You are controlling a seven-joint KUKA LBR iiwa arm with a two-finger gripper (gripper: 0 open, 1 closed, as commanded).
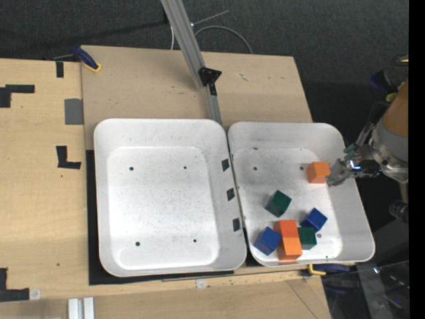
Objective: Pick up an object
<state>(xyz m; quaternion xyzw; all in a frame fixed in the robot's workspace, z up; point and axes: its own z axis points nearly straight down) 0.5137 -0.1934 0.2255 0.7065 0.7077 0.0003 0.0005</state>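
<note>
Looking down, I see a tan bench (166, 85) bearing two white bins: two orange blocks, two blue, two green; gripper (345, 169) state unreadable.

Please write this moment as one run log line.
gripper: at right bin right rim | nearest: lone orange block | grasp: cannot tell | other blocks: clustered near front

Tan wooden bench (153, 85) — dark carpeted floor (80, 12) beyond
</note>
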